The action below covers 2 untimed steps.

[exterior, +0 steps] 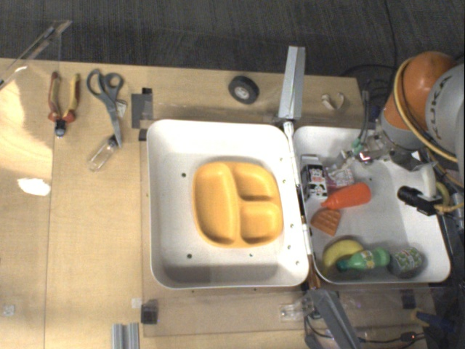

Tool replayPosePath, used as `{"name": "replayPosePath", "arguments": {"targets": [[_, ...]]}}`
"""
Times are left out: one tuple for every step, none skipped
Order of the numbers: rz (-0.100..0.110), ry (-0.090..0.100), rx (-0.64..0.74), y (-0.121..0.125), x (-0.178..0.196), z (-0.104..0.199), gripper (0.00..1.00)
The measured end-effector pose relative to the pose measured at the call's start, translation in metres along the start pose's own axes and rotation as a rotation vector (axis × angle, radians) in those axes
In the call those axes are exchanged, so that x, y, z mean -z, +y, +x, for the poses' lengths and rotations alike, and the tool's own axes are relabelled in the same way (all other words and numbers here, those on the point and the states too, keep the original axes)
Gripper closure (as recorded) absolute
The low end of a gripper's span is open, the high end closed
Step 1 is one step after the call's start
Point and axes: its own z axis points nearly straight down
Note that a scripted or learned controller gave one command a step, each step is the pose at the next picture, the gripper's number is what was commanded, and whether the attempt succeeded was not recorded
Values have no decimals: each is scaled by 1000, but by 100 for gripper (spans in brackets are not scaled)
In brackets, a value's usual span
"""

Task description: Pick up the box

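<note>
No brand or lettering can be made out anywhere; the box (314,177), a small white carton with dark printed patches too blurred to read, lies in the right bin (429,273) tight against its left wall, just above the orange carrot (347,197). The gripper (365,147) hangs over the upper middle of that same bin, at the end of the grey arm (436,100) with its orange band, near a crumpled clear wrapper (338,171). The box sits to the left of and a little below the gripper, apart from it, with nothing gripped (whether the fingers are spread or closed cannot be told from this view). A banana (341,251), a green bottle (367,259) and a small grey-green jar (407,262) line the bin's lower edge. The left bin (167,217) holds a yellow divided tray (236,201).
</note>
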Motion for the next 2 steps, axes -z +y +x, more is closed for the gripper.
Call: {"name": "replayPosePath", "arguments": {"targets": [[12,-19,121,25,3,27,0],[-2,-8,124,31,15,34,100]]}}
